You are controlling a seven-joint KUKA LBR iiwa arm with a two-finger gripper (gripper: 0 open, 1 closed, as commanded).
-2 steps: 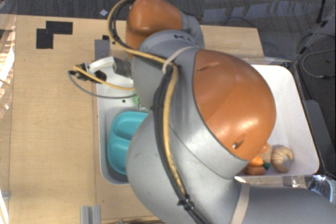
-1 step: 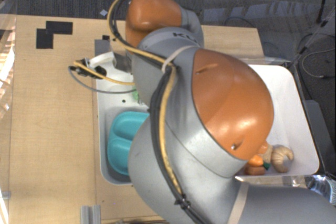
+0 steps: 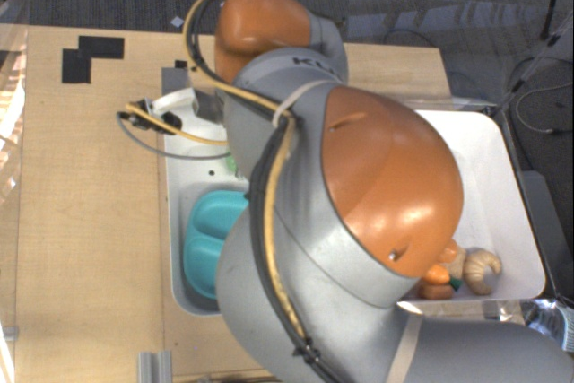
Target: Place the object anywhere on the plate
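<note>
A pale tan, bulb-shaped object (image 3: 481, 269) (rather like a head of garlic) lies in the near corner of the right bin (image 3: 498, 152), touching a small orange piece (image 3: 437, 282) with a speck of green beside it. The turquoise plate (image 3: 208, 236), smooth and rounded, sits in the left bin (image 3: 178, 184), partly under the arm (image 3: 359, 193). Whether the gripper is spread or pressed together cannot be told.

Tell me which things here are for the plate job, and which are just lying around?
For the job:
- turquoise plate in the left bin
- robot arm, reaching over that bin

Just lying around:
- small toys in the right bin
- black patches on the bench
</note>
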